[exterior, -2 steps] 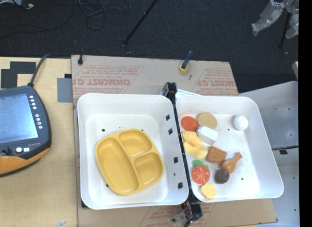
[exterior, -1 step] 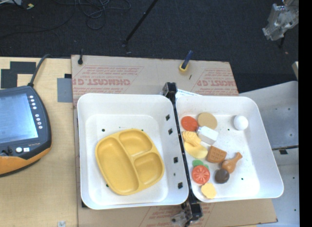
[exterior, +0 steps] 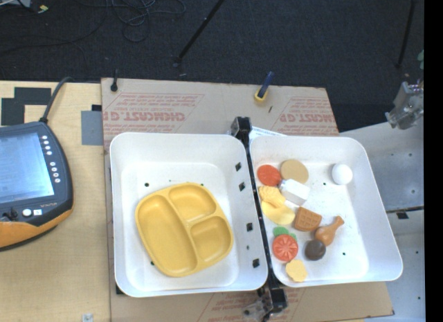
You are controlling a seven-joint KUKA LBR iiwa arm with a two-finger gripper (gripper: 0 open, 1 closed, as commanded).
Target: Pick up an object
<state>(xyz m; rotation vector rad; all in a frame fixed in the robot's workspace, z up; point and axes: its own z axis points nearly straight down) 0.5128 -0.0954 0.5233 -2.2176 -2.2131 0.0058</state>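
Observation:
The right bin holds several toy foods bunched toward its left side. Among them are a red tomato, a tan round biscuit, a white egg and a white block. Below these lie yellow pieces, a brown cracker, a drumstick and a dark brown ball. A red tomato slice and a small yellow piece lie lowest.
The left bin holds a yellow divided plate. A tablet-like pendant lies on the bench at far left. A grey metal fitting stands at the right edge. Cardboard lies under both bins.

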